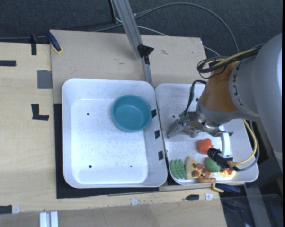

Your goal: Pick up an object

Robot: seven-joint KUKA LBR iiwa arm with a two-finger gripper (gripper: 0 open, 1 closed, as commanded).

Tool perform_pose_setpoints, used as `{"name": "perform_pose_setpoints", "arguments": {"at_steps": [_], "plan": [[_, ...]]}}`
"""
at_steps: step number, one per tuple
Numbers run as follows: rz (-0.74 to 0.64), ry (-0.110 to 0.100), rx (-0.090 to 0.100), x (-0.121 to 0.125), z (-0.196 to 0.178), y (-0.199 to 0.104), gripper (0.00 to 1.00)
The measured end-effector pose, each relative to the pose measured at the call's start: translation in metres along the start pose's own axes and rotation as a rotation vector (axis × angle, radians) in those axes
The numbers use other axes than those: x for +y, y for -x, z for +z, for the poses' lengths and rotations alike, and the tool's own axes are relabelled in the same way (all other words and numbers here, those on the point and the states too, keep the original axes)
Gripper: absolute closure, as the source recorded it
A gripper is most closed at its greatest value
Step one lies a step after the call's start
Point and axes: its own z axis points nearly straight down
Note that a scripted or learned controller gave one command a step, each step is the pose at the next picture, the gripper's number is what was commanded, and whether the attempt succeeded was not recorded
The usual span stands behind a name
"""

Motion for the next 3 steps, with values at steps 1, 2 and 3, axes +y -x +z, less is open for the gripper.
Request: {"name": "perform_pose_setpoints", "arguments": {"at_steps": [1, 2, 3], "plan": [[0.001, 0.002, -0.001, 0.001, -0.012, 0.001, 1.00], [0.000, 0.004, 0.001, -0.005, -0.068, -0.005, 1.00], [0.000, 0.002, 0.000, -0.004, -0.109, -0.003, 1.00]]}}
